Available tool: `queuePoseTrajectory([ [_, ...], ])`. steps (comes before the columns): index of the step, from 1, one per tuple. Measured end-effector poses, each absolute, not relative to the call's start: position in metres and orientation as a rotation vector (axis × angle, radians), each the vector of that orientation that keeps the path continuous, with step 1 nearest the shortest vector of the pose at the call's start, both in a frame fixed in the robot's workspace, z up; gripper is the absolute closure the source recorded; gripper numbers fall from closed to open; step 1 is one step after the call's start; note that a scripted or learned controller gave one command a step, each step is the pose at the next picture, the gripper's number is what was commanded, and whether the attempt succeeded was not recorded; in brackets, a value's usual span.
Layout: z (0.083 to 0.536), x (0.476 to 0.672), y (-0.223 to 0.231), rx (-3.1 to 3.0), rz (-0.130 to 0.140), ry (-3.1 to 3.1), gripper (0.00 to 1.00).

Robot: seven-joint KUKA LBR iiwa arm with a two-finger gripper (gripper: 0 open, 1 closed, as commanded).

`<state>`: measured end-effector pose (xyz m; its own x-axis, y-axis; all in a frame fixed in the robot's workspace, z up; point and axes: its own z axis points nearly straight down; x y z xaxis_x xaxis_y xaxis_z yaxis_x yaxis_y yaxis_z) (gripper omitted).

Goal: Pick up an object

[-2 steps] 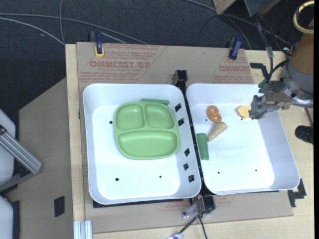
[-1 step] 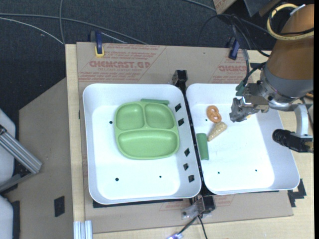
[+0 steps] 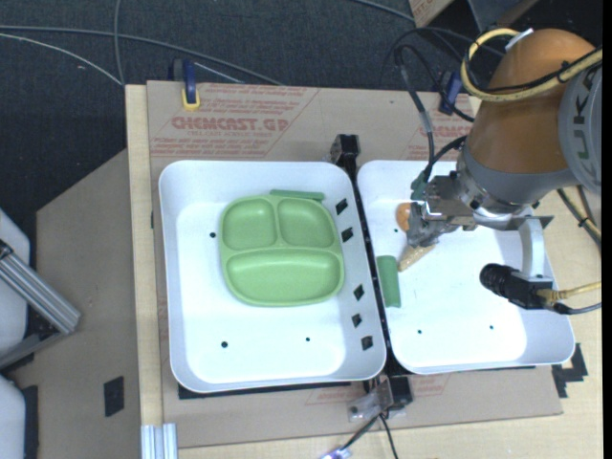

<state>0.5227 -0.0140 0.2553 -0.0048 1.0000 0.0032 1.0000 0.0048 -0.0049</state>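
Note:
My gripper (image 3: 426, 224) hangs low over the left part of the right bin (image 3: 478, 347), under the grey and orange wrist. Just below it lies a tan, cone-like object (image 3: 414, 253), its upper end tucked under the gripper. A small orange-brown object (image 3: 404, 216) sits right beside the gripper on its left, partly hidden by it. A green stick-like block (image 3: 387, 281) lies along the right bin's left wall, a little below and left of the gripper. I cannot see whether anything is gripped.
The left bin (image 3: 191, 333) holds a green divided plate (image 3: 281, 251) in its middle. A black divider with clips (image 3: 356, 247) runs between the bins. The arm covers the right bin's upper right part.

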Motion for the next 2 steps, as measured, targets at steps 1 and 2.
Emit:
queuePoseTrajectory([
  [1,0.250,0.511,0.029,-2.213,0.001,-2.223,1.00],
  [2,0.229,0.511,0.079,-2.212,0.004,-2.223,1.00],
])
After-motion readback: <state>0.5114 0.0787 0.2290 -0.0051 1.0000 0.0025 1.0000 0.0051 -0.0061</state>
